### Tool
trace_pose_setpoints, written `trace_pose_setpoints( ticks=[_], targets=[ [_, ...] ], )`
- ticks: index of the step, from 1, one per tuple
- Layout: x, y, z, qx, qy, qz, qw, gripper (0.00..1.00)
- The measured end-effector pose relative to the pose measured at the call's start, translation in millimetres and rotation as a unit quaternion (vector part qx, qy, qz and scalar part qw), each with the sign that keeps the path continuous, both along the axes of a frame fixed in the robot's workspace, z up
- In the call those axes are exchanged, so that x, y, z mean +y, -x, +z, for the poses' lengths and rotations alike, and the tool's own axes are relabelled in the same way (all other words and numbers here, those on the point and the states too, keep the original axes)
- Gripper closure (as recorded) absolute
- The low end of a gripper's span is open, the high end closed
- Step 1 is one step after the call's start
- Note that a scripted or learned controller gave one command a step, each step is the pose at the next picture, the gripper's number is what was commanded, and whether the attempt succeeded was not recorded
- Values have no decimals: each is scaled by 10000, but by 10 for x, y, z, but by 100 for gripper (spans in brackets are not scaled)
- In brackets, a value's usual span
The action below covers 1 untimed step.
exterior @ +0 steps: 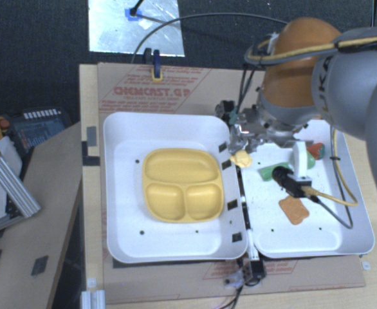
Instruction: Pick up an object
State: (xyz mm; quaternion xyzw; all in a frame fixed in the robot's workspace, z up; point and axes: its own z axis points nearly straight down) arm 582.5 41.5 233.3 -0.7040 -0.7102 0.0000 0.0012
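Gripper (242,148) positioned over the divide between the two bins, at the upper left corner of the right bin (343,237); a small pale yellow object (242,158) lies just beneath it, and whether the fingers are open or closed cannot be told. Yellow compartment tray (182,184) resting in the left bin (121,237); orange piece (294,210), green piece (267,172) and red piece (315,150) lying in the right bin.

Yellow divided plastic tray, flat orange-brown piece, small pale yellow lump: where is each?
Yellow divided plastic tray (182,184), camera view, its centre ridge.
Flat orange-brown piece (294,209), camera view, its middle.
Small pale yellow lump (242,158), camera view, its top.
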Motion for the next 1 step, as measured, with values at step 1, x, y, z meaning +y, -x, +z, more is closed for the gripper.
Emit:
trace_pose_setpoints(
  ticks=[1],
  targets=[
    [405,178,-10,-2,0,2,10000,100]
  ],
)
